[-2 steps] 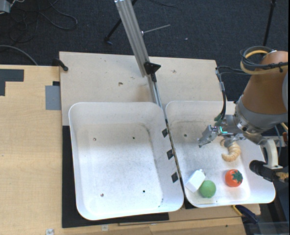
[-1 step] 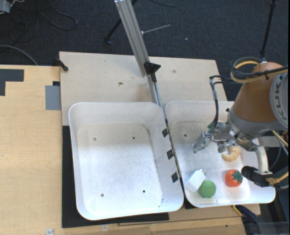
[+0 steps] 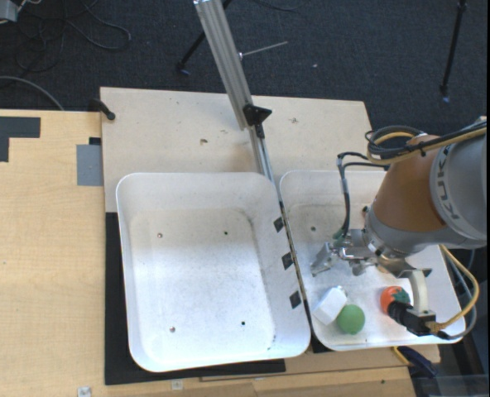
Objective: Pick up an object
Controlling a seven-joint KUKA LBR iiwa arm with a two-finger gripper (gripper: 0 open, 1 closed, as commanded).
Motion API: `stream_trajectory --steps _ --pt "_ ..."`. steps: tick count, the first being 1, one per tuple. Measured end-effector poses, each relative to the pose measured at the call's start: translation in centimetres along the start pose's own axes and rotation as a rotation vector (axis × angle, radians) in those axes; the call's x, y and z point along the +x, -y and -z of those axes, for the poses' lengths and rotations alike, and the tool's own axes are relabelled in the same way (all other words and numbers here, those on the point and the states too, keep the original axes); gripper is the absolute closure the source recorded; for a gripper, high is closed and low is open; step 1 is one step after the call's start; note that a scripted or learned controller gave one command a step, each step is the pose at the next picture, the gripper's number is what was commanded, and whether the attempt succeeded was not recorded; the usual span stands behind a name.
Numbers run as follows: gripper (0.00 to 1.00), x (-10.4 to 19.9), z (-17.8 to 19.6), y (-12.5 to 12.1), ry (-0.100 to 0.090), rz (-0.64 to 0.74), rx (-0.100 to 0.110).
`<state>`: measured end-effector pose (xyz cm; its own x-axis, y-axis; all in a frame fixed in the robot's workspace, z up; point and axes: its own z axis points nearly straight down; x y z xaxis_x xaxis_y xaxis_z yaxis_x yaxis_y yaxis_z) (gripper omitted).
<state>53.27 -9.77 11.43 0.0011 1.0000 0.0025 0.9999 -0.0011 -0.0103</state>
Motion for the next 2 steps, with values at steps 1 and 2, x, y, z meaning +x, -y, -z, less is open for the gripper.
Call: stream_trajectory --steps 1,2 --pt "0.0 0.0 -2.2 -0.1 0.002 -0.001 -0.008" --pt "1.0 -0.1 -1.2 0.0 0.0 -0.007 -0.008"
